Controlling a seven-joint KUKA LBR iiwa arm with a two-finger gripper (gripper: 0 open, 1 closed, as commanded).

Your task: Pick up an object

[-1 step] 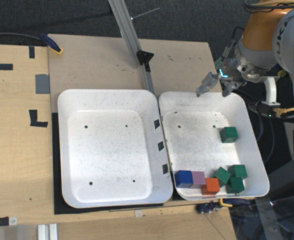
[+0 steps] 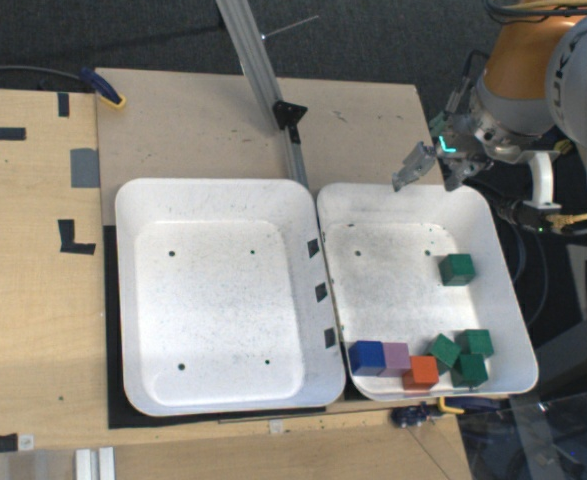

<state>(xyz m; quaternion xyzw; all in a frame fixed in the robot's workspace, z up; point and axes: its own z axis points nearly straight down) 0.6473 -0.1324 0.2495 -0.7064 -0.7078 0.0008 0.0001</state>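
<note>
Above the far rim of the right bin (image 2: 493,218), seen from the overhead camera, the claw (image 2: 428,168) hangs at the end of the grey and orange arm (image 2: 533,58). Its two fingers stand apart, released, with nothing between them and nothing touching them; one fingertip (image 2: 405,178) points toward the bin's far edge.

Every object to pick lies nearer the camera than the claw. A lone green block (image 2: 456,269) sits closest to it, well apart from the others. Much farther from the claw, along the bin's near wall, a blue block (image 2: 367,357), a purple block (image 2: 396,357), an orange block (image 2: 422,371) and three more green blocks (image 2: 465,353) crowd together, several touching.

The likely trouble is that crowding: fingers lowered into the cluster could land on a neighbour or jam against the wall and close on nothing. The lone green block looks the safer target.

To the claw's left lies the left bin (image 2: 133,268).
</note>
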